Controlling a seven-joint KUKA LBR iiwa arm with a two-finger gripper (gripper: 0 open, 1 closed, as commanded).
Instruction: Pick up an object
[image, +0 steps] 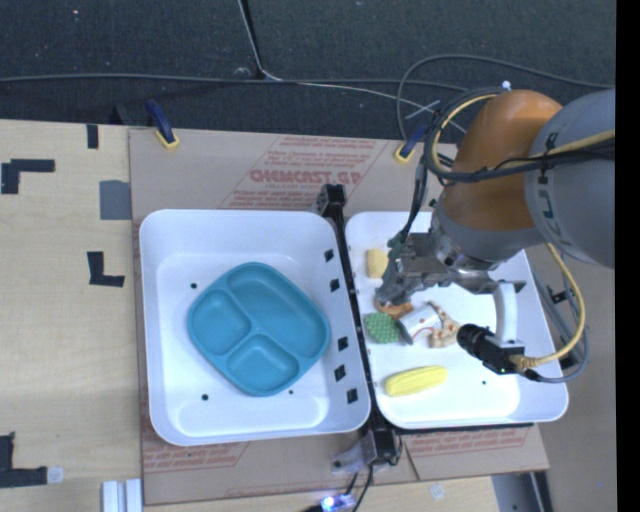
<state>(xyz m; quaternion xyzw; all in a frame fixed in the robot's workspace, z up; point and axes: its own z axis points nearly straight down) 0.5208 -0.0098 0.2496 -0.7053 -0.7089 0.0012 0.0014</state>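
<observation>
My gripper (398, 290) is low in the right bin (540, 405), at its left side, over a cluster of small things. Under and beside it lie a brown-orange piece (386, 300), a green textured piece (381, 327) and a white and tan object (428, 322). A pale yellow block (376, 262) sits just left of the gripper near the divider. A yellow corn cob (416, 380) lies toward the bin's front. The wrist hides whether anything is between the gripper's tips.
The left bin (165, 240) holds a blue divided plate (258, 327). A black divider (345, 300) runs between the bins. A black cylinder (482, 347) with a yellow cable hangs off the wrist over the right bin. Cables loop above the arm.
</observation>
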